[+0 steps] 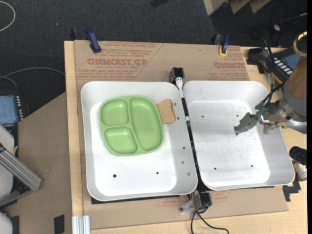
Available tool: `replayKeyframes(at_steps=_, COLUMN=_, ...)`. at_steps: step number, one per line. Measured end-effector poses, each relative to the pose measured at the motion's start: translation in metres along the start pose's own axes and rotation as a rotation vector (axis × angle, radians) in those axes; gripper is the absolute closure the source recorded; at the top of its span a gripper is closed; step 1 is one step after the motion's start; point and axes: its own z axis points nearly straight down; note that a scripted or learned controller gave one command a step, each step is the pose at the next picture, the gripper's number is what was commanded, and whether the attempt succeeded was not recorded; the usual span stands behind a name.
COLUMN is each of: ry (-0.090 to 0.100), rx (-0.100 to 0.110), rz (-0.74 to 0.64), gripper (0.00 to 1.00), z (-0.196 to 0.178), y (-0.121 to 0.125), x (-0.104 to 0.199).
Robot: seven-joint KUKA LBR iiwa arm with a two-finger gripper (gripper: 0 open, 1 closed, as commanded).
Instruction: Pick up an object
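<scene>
The likeliest things to pick were a green divided plate point(131, 126) and a tan slice of what looked like bread point(166, 111), both lying in the left bin point(97, 179), well off to the claw's left across the seam where the two bins meet. The slice touched the plate's right edge, its left side tucked at or just under the rim; which one I could not tell. Of the two it lay nearer the claw, though still well apart from it.

The claw point(242, 126) hung over the right bin point(229, 174), right of that bin's middle, pointing left toward the bin divider. Its dark tip looked like a single mass from above, so whether it stood open or closed could not be told. Nothing was visible in its grip.

The bin floor beneath the claw showed just dark specks and small holes. Both bins sat on a brown board point(122, 57) clamped to the table.

By my judgement the task was hardly begun: nothing was lifted or touched. What remained was the whole job: crossing to the left bin, descending on a thing, closing and raising it.
</scene>
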Motion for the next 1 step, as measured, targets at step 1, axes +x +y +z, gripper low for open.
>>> replayKeyframes(at_steps=1, ry=-0.001, rx=-0.003, rz=-0.001, gripper=1.0, z=-0.0108, y=0.0008, x=-0.0001)
